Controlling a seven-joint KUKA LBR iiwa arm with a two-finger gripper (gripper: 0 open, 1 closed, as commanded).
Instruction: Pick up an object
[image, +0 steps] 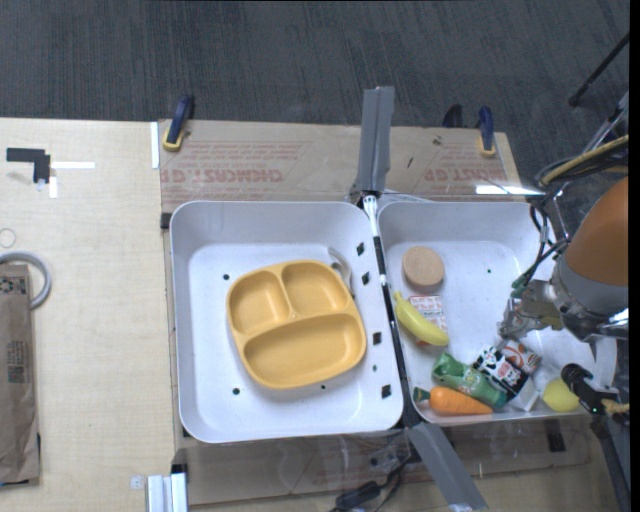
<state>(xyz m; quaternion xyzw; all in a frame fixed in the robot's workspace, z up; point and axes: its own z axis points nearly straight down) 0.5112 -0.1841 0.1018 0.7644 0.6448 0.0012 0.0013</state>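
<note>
- The carrot (459, 402), orange with a pointed end, lies at the 6 o'clock edge of the right bin (470, 232), touching a green packet (460, 375).
- A black-and-white carton (503, 368) lies beside it at 3 o'clock, and a yellow lemon (560, 396) sits in the corner.
- The pincer (522, 318) hangs over the carton; I cannot tell its state.
- The banana (420, 318) is yellow and curved.
- A tan round disc (423, 267) lies at 12 o'clock from it.
- The left bin (200, 330) carries a yellow divided plate (296, 323).
</note>
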